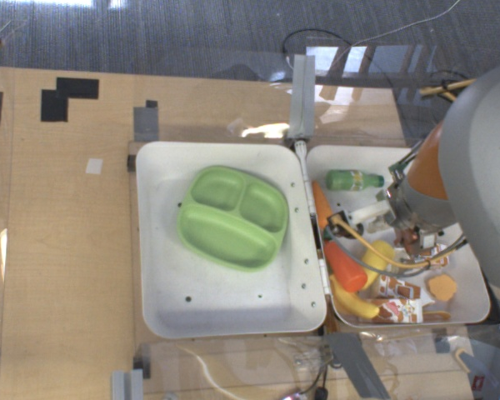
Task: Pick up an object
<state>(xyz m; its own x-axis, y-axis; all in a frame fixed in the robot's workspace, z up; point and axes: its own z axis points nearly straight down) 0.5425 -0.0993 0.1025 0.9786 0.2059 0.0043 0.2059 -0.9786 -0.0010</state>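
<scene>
Nothing looks lifted yet: every object in sight lies in the bins, so the pick itself is left to do. The arm (475, 165) hangs over the right bin (477, 294), its orange band above the wrist, and the gripper (415, 242) sits low over the middle of that bin among cables; whether it is spread or pressed together I cannot tell, and no object shows pinched in it.

Candidates for picking crowd the right bin. A green bottle (352, 180) lies near the far edge, an orange carrot-like piece (320, 204) runs along the left wall, a red piece (347, 267) and a banana (352, 301) lie toward the near left corner, a printed packet (400, 300) sits at the near edge, and a small orange round thing (441, 287) rests toward the near right corner.

The left bin (171, 307) carries a green divided plate (233, 217) in its middle. Both bins stand side by side on a pale wooden bench (58, 248) with black marks near its far left corner. Beyond the far edge is dark grey carpet (217, 15), with a thin cable trailing across it.
</scene>
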